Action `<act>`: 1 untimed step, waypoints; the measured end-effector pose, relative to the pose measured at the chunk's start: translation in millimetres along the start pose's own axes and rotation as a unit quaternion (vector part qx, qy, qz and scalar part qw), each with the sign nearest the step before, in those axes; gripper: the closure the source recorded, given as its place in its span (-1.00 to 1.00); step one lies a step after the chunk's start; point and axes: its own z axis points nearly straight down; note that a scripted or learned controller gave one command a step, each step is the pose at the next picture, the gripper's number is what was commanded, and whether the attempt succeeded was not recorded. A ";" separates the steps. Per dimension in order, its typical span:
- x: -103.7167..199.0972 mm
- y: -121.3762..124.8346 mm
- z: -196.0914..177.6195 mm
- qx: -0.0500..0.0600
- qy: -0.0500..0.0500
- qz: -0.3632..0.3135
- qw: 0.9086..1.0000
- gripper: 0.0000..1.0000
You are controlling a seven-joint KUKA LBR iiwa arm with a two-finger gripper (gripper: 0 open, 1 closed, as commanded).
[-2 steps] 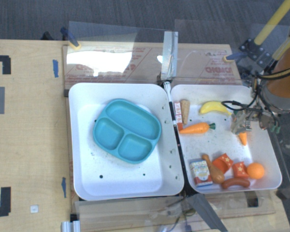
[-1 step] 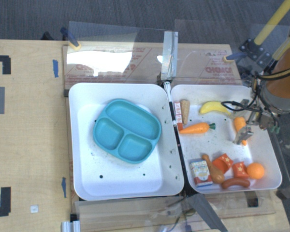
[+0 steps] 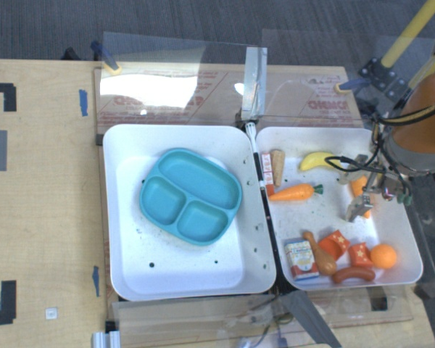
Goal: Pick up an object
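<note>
The bench (image 3: 43,194) holds two white bins. The gripper (image 3: 360,210) hangs in the right bin (image 3: 413,263), jaws open and gripping nothing. The carrot (image 3: 293,192) lies nearby; it could roll away.

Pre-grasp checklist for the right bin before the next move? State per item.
1. Gripper is over the right bin, above bare floor: ok.
2. Nothing seen between the jaws: ok.
3. Jaw opening known: cannot tell, too small and cluttered by cables.
4. A target lies directly under the gripper: not ok. The carrot lies to its left in the picture, and the orange sits nearer the camera.
5. Isolated targets available: ok. The carrot and banana lie apart from the pile at the near wall.
6. Left bin holds the blue tray, away from the arm's path: ok.
</note>
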 end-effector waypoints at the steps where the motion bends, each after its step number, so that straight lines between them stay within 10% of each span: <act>1: -4.5 0.8 -14.9 0.001 -0.008 -0.001 1.000 1.00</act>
